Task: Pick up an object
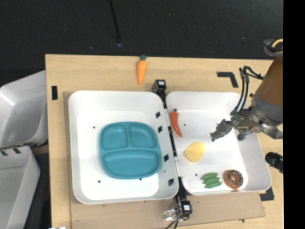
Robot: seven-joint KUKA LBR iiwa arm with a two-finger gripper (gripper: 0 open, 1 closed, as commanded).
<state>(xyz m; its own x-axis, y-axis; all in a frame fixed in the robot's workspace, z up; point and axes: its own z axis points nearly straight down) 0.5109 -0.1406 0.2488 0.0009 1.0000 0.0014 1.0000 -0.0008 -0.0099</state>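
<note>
Green pea pod (210,180) and brown donut (234,178) lie at the near edge of the right bin (248,149). Beyond them sits a yellow lump (195,152), its form unclear. The red chili (176,123) lies by the left wall, its long axis running near to far. The gripper (220,130) hangs above the floor of the bin; whether it is spread or closed cannot be told. Farthest, on the bench (95,70), an orange carrot (141,70) points toward the near side.
</note>
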